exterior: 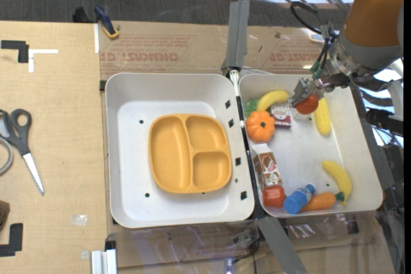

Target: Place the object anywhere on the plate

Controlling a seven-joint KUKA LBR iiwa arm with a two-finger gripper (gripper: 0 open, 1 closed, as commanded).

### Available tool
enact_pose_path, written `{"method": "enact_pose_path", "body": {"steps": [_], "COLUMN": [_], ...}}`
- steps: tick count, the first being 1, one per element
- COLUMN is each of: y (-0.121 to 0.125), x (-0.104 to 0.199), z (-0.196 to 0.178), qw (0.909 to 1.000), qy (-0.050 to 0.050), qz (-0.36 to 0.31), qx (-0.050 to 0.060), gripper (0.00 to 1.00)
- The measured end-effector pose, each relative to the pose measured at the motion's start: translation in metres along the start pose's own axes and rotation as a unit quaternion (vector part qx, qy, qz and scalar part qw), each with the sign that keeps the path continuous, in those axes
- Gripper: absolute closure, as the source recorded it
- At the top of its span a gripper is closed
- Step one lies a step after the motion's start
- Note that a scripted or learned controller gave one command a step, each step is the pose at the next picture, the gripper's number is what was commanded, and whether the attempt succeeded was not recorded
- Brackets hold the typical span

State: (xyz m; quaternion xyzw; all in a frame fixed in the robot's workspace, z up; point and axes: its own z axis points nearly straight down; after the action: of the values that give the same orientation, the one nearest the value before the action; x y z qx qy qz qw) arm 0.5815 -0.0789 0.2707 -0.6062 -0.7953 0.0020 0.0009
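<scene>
Bins sit side by side on the bench: the left bin (122, 157) carries an orange divided plate (190, 153) near its middle, and the right bin (366, 170) carries the loose items. White floor shows all around the plate, widest toward 9 and 12 o'clock, narrower toward 3 o'clock, where the plate's rim comes near the wall shared with the right bin.

The gripper (307, 98) hangs over the upper part of the right bin, at about 12 o'clock from that bin's centre, with the orange-banded arm (379, 3) reaching in from 2 o'clock. A small red object (307, 104) sits at the fingertips and seems pinched between them, though the fingers are small and dark and the contact is hard to read.

Close around it: a yellow banana (272, 99) at 9 o'clock, a second yellow piece (322, 117) just at 4 o'clock, a small packet (281, 116) at 7 o'clock, and an orange pumpkin (260, 126) further toward 8 o'clock, near the shared wall.

The middle of the right bin's floor is open. Along its 6 o'clock edge lie a brown packet (266, 168), a red block (273, 196), a blue bottle (297, 199), a carrot (321, 201) and another banana (339, 178).

Scissors (24, 144) lie on the bench well to the left of the bins.
</scene>
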Motion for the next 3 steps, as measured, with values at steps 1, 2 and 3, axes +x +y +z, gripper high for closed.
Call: {"method": "enact_pose_path", "body": {"steps": [1, 2, 3], "y": [0.018, 0.065, 0.06], "x": [0.105, 0.161, 0.225], "z": [-0.006, 0.038, 0.105], "qw": [1.0, 0.996, 0.9941], "qy": [0.0, 0.0, 0.0], "qz": [-0.009, -0.09, -0.108], "qx": [-0.001, -0.001, 0.0], "gripper": [1.0, 1.0, 1.0]}}
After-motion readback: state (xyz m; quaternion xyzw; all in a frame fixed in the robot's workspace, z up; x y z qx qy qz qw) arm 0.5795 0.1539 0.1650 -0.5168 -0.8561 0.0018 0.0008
